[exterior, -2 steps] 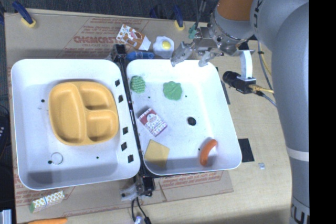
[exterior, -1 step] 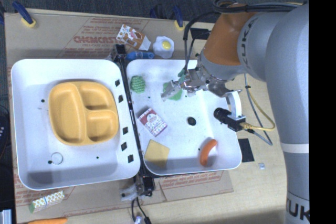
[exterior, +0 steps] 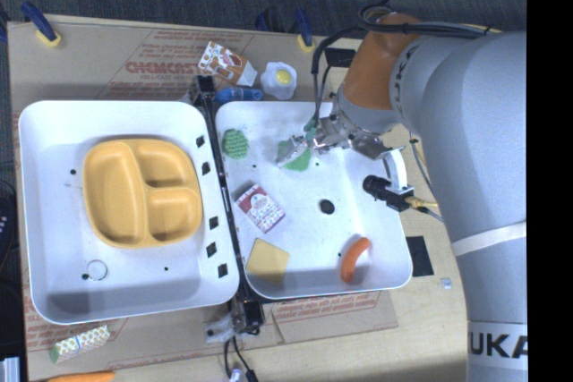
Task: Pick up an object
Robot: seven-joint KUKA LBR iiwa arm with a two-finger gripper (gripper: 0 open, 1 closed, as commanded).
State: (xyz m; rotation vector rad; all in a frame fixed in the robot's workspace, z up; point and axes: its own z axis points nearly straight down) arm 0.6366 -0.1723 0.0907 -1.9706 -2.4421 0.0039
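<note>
"KUKA" is partly legible on the arm's base, "CHEMCAST" on the cardboard (exterior: 161,67). In the right bin's (exterior: 394,268) far part, the gripper (exterior: 300,149) touches a green object (exterior: 297,158); jaw spread cannot be told.

Right bin crowded at its edges, open in the middle

The right bin (exterior: 269,116) has bare floor at its centre, ringed by the green round piece (exterior: 235,142), red-and-white packet (exterior: 260,207), yellow block (exterior: 268,259) and orange sausage (exterior: 354,257). The yellow divided tray (exterior: 141,190) takes up most of the left bin (exterior: 45,192).
</note>
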